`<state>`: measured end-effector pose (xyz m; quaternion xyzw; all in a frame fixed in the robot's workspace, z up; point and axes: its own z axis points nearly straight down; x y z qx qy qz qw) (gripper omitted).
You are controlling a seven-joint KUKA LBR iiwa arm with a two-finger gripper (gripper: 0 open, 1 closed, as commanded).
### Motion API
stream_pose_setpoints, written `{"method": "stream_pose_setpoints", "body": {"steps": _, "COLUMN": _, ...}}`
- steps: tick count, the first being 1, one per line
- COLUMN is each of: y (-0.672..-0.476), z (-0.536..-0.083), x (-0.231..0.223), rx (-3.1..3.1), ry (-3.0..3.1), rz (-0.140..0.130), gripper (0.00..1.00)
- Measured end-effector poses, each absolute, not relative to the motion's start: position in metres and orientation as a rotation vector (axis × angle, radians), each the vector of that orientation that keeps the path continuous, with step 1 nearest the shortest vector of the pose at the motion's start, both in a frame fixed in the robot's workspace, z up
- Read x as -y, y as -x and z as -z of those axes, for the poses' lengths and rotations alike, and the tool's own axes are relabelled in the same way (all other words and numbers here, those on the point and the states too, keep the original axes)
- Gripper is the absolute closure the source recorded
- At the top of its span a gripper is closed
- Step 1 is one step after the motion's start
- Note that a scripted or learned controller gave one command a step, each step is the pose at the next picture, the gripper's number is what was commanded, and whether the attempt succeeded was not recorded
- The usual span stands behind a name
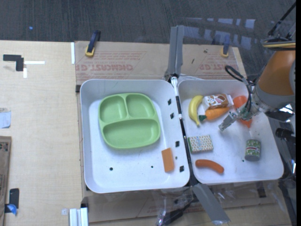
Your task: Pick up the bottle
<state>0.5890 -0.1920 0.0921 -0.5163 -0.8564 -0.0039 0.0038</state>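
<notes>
My gripper hangs low in the right bin, near its upper right part. It is right over an orange-red item that looks like the bottle. The gripper hides the middle of this item; an orange part shows above it and a red part below it. Whether the item is held cannot be made out. The arm, with its orange band, comes in from the right edge.
The right bin also holds a banana, a snack packet, a carrot, a speckled block, a red sausage and a small can. The left bin holds a green divided plate and an orange block.
</notes>
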Motion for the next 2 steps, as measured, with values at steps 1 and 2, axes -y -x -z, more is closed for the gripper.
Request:
{"method": "stream_pose_setpoints", "body": {"steps": 1, "y": -0.5966, "z": -0.1233, "x": 0.1197, "rx": 2.781, "ry": 1.467, "rz": 0.000, "gripper": 0.00}}
{"method": "stream_pose_setpoints", "body": {"steps": 2, "y": -0.5965, "z": -0.1233, "x": 0.1199, "rx": 2.781, "ry": 1.468, "rz": 0.000, "gripper": 0.00}}
